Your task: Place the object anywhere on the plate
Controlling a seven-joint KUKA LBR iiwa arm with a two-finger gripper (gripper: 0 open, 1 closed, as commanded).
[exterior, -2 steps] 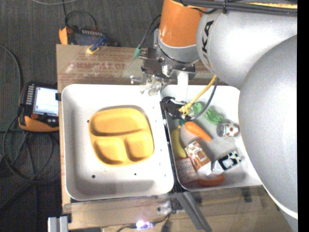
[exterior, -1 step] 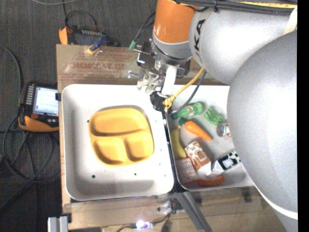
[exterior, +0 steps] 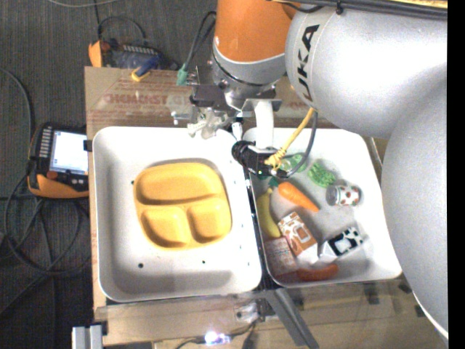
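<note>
A yellow plate [exterior: 183,203] with three compartments lies in the middle of the left white bin [exterior: 116,253]. My gripper [exterior: 207,122] hangs over the far rim of that bin, just beyond the plate's far right corner. Whether anything is held in it I cannot make out. The loose objects lie in the right bin [exterior: 363,158]: an orange carrot [exterior: 298,195], a green piece [exterior: 320,174], a small silver can [exterior: 344,195], a yellow banana [exterior: 269,218], a brown carton [exterior: 297,234], a black-and-white item [exterior: 343,243] and a red sausage [exterior: 317,273].
The grey arm with its orange band [exterior: 251,17] covers the view's upper right and part of the right bin. A cardboard sheet [exterior: 131,97] lies behind the bins. An orange-cased handheld screen [exterior: 62,160] and cables sit on the floor at the left.
</note>
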